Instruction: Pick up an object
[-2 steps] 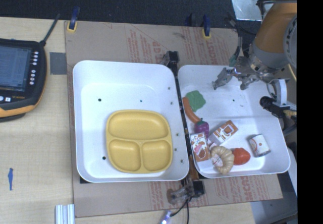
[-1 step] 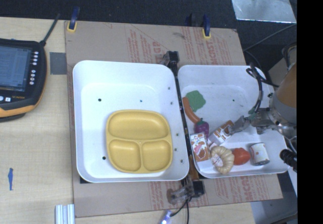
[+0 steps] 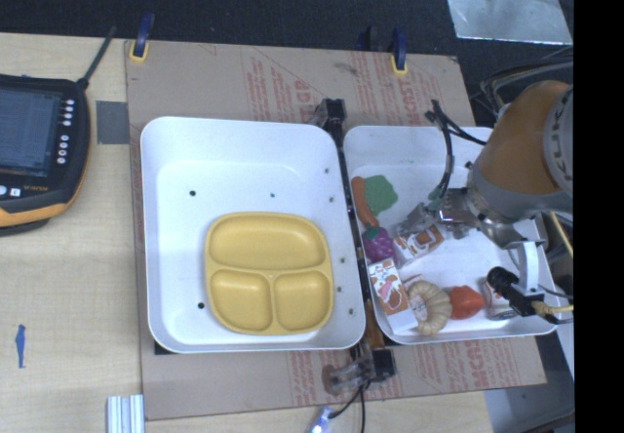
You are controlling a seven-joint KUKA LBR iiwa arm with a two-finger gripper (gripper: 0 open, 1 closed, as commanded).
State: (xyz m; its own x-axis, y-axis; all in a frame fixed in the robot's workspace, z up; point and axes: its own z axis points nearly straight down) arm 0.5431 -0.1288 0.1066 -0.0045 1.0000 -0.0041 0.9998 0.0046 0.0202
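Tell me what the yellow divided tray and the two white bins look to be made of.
Yellow divided tray: likely moulded plastic with a matte finish; it has an even colour, rounded compartment walls and only soft highlights.
Left white bin and right white bin: probably thin formed plastic, smooth and slightly glossy; they have rounded corners, rolled rims and faint sheen. Coated metal cannot be ruled out.

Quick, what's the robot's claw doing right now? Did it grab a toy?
Gripper: low in the right bin, by a small snack packet; open or shut cannot be told, and no toy is seen in it.

small red-and-white packet [image 3: 421, 242] lying flat mid right bin [image 3: 409, 143], near purple toy [image 3: 378, 246].
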